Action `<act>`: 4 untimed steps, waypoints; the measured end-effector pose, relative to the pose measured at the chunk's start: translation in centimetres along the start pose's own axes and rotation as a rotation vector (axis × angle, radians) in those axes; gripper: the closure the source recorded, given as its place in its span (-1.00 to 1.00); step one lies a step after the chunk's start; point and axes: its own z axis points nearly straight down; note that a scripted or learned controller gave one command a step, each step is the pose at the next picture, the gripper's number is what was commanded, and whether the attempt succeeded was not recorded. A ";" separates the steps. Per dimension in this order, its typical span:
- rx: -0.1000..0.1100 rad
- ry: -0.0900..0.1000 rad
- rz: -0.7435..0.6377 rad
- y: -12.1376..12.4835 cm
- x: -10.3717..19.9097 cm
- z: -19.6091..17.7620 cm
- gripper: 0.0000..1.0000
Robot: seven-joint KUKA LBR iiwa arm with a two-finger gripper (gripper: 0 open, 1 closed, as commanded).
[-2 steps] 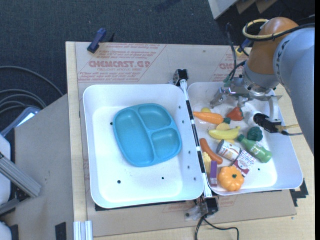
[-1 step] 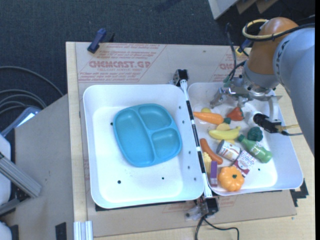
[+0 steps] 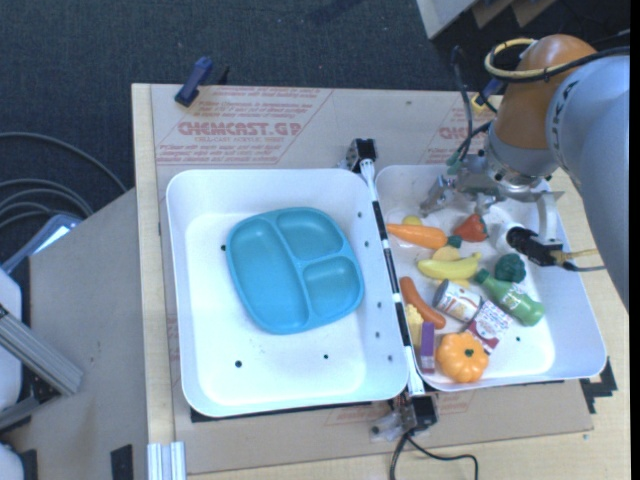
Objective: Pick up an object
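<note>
Cardboard-topped bench (image 3: 250, 118) bears 2 white bins; left bin (image 3: 200, 368) holds a blue tray (image 3: 294, 268); right bin (image 3: 570, 353) holds carrot (image 3: 418, 235), banana (image 3: 447, 267), pumpkin (image 3: 461, 357), green bottle (image 3: 515, 302); gripper (image 3: 478, 190) hovers over its far end, grip state unclear.

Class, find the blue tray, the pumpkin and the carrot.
blue tray (image 3: 294, 269), camera view, centre dividers.
pumpkin (image 3: 462, 357), camera view, middle of its orange body.
carrot (image 3: 418, 235), camera view, middle of its orange length.
</note>
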 end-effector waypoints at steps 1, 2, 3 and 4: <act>0.000 0.000 0.000 0.0 0.0 0.0 -1.00; 0.000 0.000 0.000 0.0 0.0 0.0 -1.00; 0.000 0.000 0.000 0.0 0.0 0.0 -1.00; 0.000 -0.001 0.000 0.0 0.0 0.0 -1.00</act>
